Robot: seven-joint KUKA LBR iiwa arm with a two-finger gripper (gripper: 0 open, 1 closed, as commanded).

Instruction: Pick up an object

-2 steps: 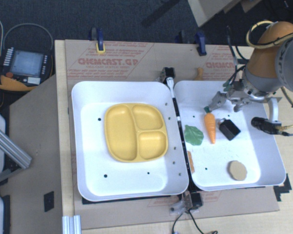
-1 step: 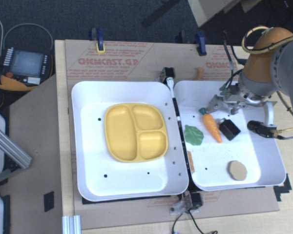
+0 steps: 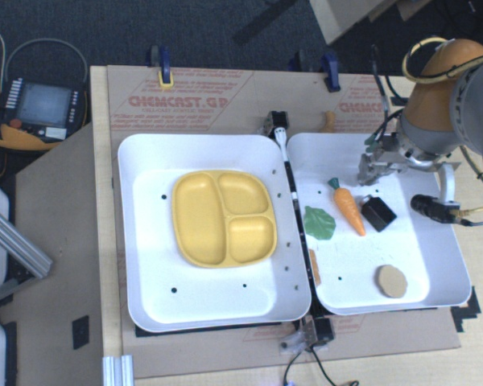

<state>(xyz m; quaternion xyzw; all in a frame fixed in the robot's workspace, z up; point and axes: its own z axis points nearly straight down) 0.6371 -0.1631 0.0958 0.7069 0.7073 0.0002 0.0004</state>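
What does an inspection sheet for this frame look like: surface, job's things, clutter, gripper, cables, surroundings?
Surface: cardboard-covered bench bearing two white bins, left bin and right bin, side by side.
Job's things: in the right bin, a carrot, a green leaf piece, a small black block and a round tan piece, all lying apart from the gripper.
Clutter: yellow divided plate in the left bin.
Gripper: gripper over the right bin's far part, above the carrot; nothing seen between its fingers.
Cables: yellow loop at the arm; black cable at the bench's near edge.
Surroundings: blue clamps on the far edge; handheld pendant on dark floor at left.
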